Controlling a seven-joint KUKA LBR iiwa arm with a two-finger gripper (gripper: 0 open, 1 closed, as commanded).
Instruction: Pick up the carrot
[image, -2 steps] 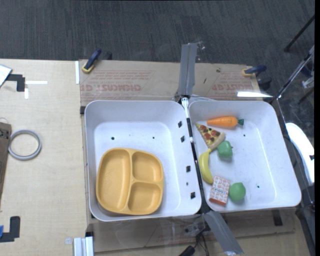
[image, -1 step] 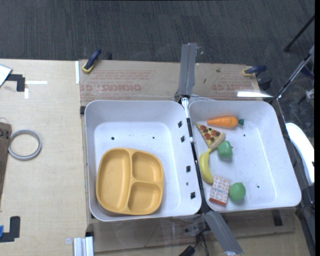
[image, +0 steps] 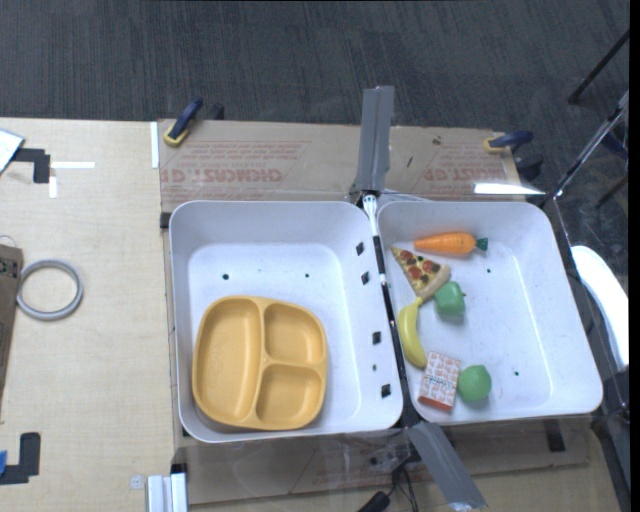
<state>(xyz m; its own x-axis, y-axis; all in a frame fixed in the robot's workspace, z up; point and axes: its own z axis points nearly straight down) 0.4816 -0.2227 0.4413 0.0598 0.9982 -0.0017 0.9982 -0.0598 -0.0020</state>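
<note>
- Bench from above: two shallow white plastic bins side by side, the left bin (image: 190, 300) and the right bin (image: 535, 300), their inner walls touching along the middle.
- Small orange toy carrot with a green stub end (image: 447, 243) lies flat on the floor of the right bin, near the far wall, tip pointing toward the divider, green end toward the right.
- Just in front of the carrot, close but apart from it: a triangular toy pizza slice, yellow crust with red topping (image: 419, 271).
- Touching the pizza slice's near corner (or very nearly; hard to settle), a small round green toy fruit (image: 450, 299).
- A yellow toy banana (image: 410, 334) lies along the divider wall, curving toward the near side.
- At the near end of the right bin: a small white-and-red printed carton (image: 439, 382) lying flat, with a second round green ball-like fruit (image: 474, 382) just beside it on the right.
- Nothing rests on or leans over the carrot; the floor to its right and behind the green fruit is bare white.
- Left bin holds a yellow plastic divided plate with three compartments (image: 262, 362), near corner.
- On the pale wooden bench to the left, a grey roll of tape (image: 47, 289), well apart from the bins.
- Brown cardboard sheet (image: 260, 168) under the far edge, held by blue-and-yellow clamps (image: 184, 121).
</note>
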